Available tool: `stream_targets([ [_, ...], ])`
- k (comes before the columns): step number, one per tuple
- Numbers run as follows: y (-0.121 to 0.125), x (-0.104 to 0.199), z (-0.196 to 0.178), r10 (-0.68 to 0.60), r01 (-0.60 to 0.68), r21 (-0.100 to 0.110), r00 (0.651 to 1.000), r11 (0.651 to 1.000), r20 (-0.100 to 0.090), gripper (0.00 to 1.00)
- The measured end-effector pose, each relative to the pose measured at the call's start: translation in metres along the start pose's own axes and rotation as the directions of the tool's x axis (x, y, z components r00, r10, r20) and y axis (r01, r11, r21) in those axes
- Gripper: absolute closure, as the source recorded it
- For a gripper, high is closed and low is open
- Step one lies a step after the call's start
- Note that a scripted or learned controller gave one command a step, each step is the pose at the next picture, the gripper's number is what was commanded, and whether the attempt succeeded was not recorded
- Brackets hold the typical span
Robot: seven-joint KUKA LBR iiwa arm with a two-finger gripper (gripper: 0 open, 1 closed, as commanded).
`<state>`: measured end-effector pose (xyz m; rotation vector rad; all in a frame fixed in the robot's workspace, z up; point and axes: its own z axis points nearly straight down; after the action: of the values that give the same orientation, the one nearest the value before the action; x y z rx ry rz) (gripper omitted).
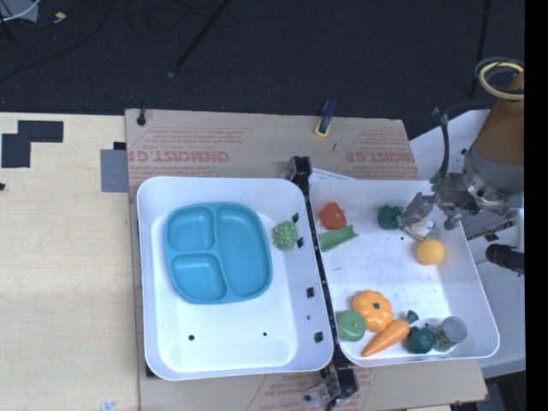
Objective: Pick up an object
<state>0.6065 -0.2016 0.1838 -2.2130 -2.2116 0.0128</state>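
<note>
The gripper hangs over the right bin, between a green toy and a yellow ball. Its fingers look spread apart, with nothing between them.

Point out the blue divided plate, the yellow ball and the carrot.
blue divided plate [217,253]: camera view, on the ridge between its compartments, left bin.
yellow ball [431,251]: camera view, middle of the ball, right bin, just below the arm.
carrot [386,338]: camera view, mid-length of its orange body, right bin's near edge.
</note>
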Motion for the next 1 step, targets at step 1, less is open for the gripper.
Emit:
stream_targets([
  [1,0.0031,-0.0003,-0.0082,-0.002,0.002,-0.014,1.0,1.0,0.003,0.0],
])
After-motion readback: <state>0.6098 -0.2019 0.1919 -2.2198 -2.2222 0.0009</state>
